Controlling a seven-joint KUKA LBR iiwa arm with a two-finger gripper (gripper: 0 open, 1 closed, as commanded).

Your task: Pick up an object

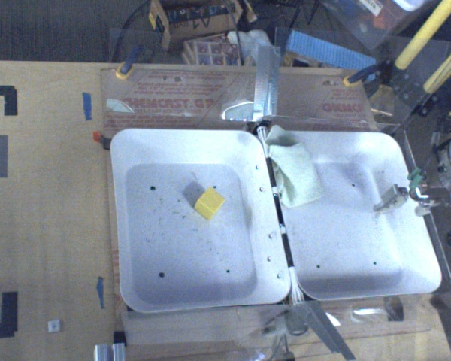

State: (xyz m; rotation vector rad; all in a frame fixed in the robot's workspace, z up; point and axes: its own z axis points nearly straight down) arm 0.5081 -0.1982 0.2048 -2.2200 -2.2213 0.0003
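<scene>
Where the bench's near edge meets the bins, a grey metal bracket (316, 328) pokes out below the seam between them. Left bin (135, 277) – white, shallow, rounded corners, a few dark dots and scuffs on its floor. Yellow block (210, 203) sits on that floor, slightly toward the far side of center, turned corner-on, casting a small shadow up-left; nothing touches it. Right bin (406, 277) just beside the left one, the two rims meeting along a dark seam. Gripper (393, 196) is at the right bin's right side, low over the floor and near the right wall, well apart from the block – it reads as a small grey metal piece with a teal spot behind it, and whether the fingers are spread or pressed together I cannot tell; nothing visible between them. Pale green cloth (295, 173) lies crumpled in the right bin's far-left corner, draped up against the seam. Wooden bench (45, 224) stretches left of the bins, with black corner marks and blue tape strips (86, 105). Past the bins, a cardboard sheet (173, 104) with red printing lies flat, and a metal upright (265, 81) stands at the seam's far end. Farthest back: a cardboard box (195, 12), a blue pad (327, 51) and yellow bars (432, 21).
</scene>
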